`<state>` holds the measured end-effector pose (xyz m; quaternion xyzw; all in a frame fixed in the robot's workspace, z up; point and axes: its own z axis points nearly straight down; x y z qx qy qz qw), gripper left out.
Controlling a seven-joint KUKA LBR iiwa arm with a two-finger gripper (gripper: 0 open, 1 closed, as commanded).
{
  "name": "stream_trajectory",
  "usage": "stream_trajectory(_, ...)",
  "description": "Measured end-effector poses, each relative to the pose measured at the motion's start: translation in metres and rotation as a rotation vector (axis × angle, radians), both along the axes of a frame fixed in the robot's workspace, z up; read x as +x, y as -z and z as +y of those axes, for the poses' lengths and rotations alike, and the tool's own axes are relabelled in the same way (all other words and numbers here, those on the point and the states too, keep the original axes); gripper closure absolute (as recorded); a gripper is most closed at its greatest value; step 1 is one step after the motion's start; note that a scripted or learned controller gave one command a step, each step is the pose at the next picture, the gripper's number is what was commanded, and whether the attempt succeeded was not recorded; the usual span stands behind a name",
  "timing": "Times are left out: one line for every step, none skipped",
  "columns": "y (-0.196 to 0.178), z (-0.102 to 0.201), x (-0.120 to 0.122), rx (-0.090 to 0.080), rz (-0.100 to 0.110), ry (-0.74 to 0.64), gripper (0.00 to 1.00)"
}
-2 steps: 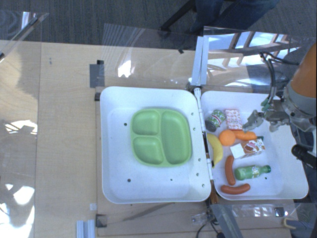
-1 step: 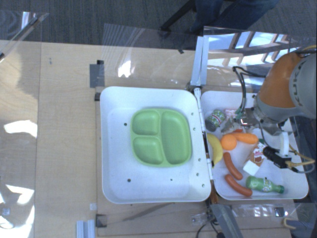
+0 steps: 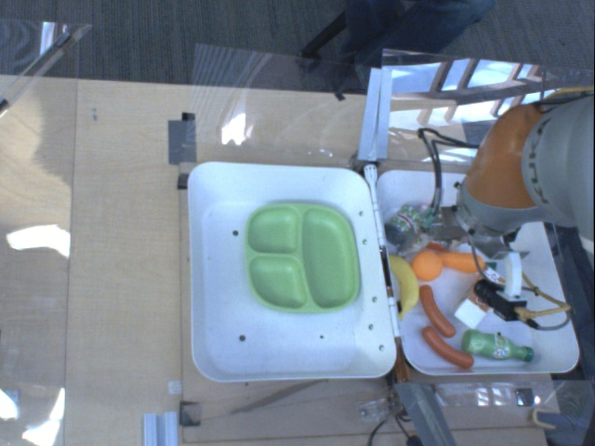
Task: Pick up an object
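Over the right bin, arm closes in on play food

Over the right-hand bin, the grey arm's gripper hangs low above a scatter of small things; whether it is spread or pressed together cannot be told from this angle, and nothing can be seen in its hold. Nearest it lies an orange piece, rounded at one end, just beside a yellow banana that rests against the bin's left wall. Two reddish sausages lie below them, with a white block and a green bottle on its side towards the front edge. The left bin holds a green divided plate. Judged from its look, the orange piece is probably light, stiff and smooth-skinned, apt to roll or squirt out of a pinch on its round end. A hold across the narrower stretch, square to its length, seems safest, and the banana close alongside leaves little room on that side
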<state>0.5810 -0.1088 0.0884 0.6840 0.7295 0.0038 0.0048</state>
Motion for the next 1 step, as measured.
stream_trajectory(-0.0006,0.0128,-0.0191,-0.001,-0.002,-0.006,0.0)
